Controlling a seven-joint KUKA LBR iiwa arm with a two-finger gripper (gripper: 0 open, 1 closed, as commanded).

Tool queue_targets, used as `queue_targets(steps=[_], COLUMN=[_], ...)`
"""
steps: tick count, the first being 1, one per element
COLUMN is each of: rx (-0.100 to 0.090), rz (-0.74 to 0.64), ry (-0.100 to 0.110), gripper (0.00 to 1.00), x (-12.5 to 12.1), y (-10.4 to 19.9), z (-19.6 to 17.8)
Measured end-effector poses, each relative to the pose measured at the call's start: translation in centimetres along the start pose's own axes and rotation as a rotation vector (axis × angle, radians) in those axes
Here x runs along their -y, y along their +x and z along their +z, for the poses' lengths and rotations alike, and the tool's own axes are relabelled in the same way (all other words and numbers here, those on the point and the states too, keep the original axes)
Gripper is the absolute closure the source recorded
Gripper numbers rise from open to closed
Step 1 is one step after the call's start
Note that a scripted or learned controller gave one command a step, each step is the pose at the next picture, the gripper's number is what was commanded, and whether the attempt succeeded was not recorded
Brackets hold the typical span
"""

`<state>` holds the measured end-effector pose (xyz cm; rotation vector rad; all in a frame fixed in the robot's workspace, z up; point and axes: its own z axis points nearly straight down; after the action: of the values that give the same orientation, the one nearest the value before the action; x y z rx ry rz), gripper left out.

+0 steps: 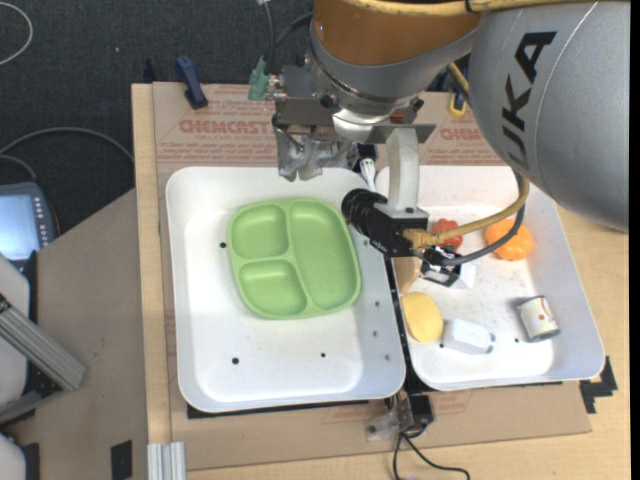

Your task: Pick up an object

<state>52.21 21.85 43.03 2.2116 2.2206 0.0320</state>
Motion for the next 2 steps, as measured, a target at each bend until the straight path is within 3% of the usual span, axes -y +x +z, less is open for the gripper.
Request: queue_targets(steps=[1,2], rx=[0.010,0.009], rz=[0.002,0.000], ry=[0.025,0.021], gripper=[1.00,1.00], x=[4.5,4.3], y=[0.4,0.5], z=[1.3,0.2])
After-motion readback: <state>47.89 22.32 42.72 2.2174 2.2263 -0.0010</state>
